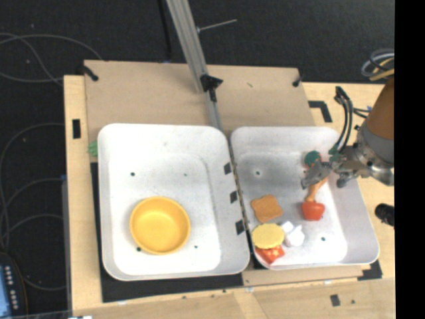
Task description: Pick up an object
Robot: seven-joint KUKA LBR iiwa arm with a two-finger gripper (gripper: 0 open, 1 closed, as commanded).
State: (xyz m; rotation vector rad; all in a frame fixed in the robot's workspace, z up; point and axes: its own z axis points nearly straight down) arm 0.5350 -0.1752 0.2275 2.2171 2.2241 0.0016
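Glossy round yellow bowl (160,225) in smooth left bin (119,151), metal fingers (317,173) over right bin (265,145), spread unclear

We see two white bins — left bin (116,145) and right bin (279,141) — side by side on a wooden bench (166,92), with a slanted metal pole (189,38) behind them.
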